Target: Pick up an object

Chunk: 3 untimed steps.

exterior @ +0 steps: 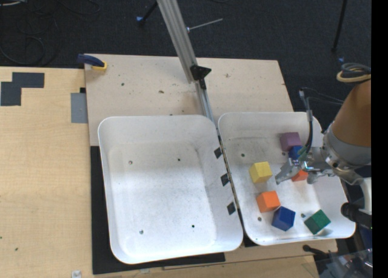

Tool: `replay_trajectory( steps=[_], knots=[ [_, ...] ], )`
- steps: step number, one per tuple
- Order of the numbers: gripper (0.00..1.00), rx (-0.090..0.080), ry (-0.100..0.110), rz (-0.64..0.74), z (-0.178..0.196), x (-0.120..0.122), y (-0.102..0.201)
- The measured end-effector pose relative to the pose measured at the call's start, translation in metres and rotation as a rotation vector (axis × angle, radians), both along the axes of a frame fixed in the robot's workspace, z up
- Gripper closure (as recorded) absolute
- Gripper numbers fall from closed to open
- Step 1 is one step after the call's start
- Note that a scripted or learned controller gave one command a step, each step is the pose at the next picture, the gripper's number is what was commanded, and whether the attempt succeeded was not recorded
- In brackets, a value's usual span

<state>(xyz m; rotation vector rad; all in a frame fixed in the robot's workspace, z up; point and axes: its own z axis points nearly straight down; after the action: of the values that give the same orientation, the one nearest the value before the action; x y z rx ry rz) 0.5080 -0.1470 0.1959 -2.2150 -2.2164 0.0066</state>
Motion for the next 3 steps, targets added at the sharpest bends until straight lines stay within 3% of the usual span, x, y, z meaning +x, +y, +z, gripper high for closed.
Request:
replay_trajectory(
  steps=[1,2,3],
  knots=[
    [0.00,-0.001,-0.006,-0.003,0.002,0.001,-0.001],
    [0.00,0.000,0.001,-0.001,-0.060,0.001,-0.006],
    [0.00,-0.002,-0.009,-0.002,-0.105,0.002,-0.005]
  ],
)
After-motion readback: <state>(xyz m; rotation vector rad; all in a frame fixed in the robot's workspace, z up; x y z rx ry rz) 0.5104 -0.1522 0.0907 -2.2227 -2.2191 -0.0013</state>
